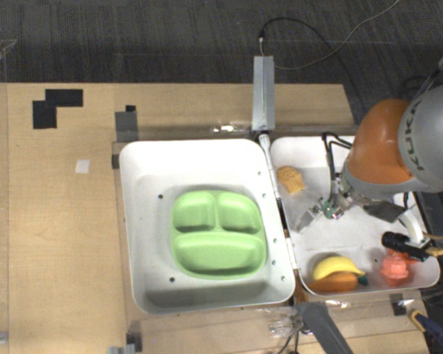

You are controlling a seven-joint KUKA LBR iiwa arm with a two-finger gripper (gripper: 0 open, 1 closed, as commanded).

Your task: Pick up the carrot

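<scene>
The carrot (339, 282) is orange with a green stem end. It lies at the front edge of the right bin (309, 154), tucked under a yellow banana (336, 266) that touches it. My gripper (308, 219) hangs over the middle of the right bin, left of the orange wrist band. It is behind the carrot and well apart from it, and nothing shows in it.
A tan piece of bread (290, 180) lies at the back left of the right bin. A pink-red soft item (395, 268) sits in its front right corner. The left bin (139, 236) bears a green divided plate (217, 234).
</scene>
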